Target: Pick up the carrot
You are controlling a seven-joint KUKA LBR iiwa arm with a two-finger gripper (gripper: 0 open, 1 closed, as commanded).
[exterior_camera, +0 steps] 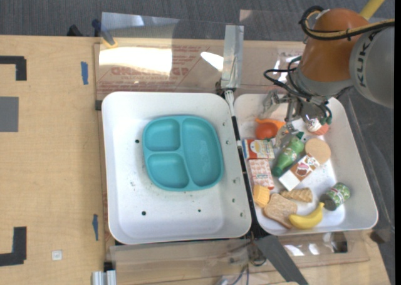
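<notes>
Carrot, a small orange rounded piece (268,129), lies near the far left corner of the right-hand shallow white bin (357,152), just beside that bin's left wall. The grey arm with its orange band (332,42) reaches in from the right and hangs over the far part of the same bin. Its two-finger gripper (293,114) sits low just to the right of the carrot, among cables and metal parts; whether it is open or closed I cannot tell, and nothing visibly sits in its grasp.

Near the gripper lies a green pointed vegetable-shaped toy (288,155), tilted, with a tan round disc (318,150) just beside it on the right. A red-and-white small packet (260,149) lies below the carrot, close to it. Toward the near edge of the bin rest a yellow curved banana (307,218) and a small green can (336,196).

The left-hand shallow white bin (125,202) holds a turquoise plastic plate with three compartments (183,152), roughly at its middle.
</notes>
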